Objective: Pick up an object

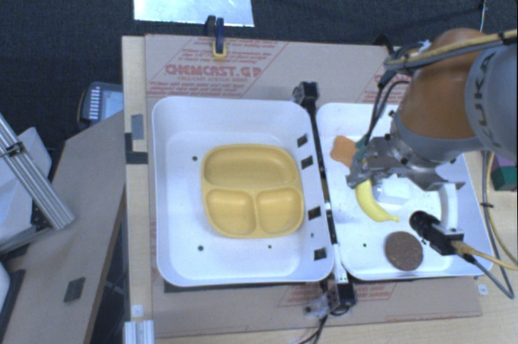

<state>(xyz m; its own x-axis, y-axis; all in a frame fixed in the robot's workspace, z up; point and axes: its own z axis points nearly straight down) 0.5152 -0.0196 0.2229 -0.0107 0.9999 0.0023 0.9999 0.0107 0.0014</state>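
In the right bin (348, 249) lie a yellow banana (371, 202), an orange piece (344, 149) and a brown round disc (403, 250). My gripper (363, 170) hangs low over the bin's left part, right at the banana's upper end and just below the orange piece. The wrist and the arm's orange band (441, 95) cover the bin's middle and back. A black part of the arm (435, 231) sits next to the brown disc.
The left bin (174, 172) holds a yellow three-compartment tray (249, 190). A black divider with clips (317, 172) runs between the bins. Cables (486, 257) trail at the right edge. A yellow clamp (218, 43) sits at the cardboard's back edge.
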